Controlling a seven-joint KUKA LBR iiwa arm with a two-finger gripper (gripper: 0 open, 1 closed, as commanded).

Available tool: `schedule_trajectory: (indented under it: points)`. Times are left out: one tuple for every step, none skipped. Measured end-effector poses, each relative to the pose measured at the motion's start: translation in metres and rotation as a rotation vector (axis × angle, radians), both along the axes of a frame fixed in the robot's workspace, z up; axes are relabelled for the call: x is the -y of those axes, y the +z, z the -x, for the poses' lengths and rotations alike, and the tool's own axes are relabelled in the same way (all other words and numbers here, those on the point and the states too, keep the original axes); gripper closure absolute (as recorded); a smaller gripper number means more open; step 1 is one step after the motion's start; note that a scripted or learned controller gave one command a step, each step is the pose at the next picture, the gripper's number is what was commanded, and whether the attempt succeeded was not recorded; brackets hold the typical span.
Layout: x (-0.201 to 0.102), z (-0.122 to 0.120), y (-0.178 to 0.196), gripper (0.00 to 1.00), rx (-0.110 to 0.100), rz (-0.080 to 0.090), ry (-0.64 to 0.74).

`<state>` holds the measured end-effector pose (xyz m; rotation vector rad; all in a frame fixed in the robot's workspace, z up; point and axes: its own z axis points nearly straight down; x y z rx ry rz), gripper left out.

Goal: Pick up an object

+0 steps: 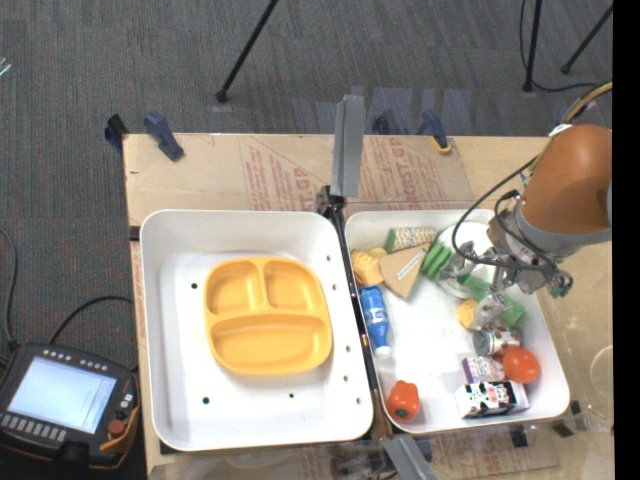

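**Jaws down among the clutter in the right bin**

Jaws hang low at my gripper [492, 313], but my own wrist and cables cover them, so I cannot tell how they stand. Beneath me something green [508, 311] and a yellow piece [467, 314] are partly hidden. Nearby lie a blue bottle [375, 315], a cheese wedge [403, 271], a red pepper [403, 400] and a small carton [492, 397]. Beside it, the left bin [160, 368] holds a yellow divided plate [268, 315]. Both bins sit on a plywood bench [250, 168] over grey carpet [120, 48].
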<state>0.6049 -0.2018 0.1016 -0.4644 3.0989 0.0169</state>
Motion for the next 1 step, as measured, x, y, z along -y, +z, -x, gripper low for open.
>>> schedule_trajectory:
  points:
    - [-0.0017, 0.0051, -0.004, 0.0, 0.024, 0.011, 0.012]
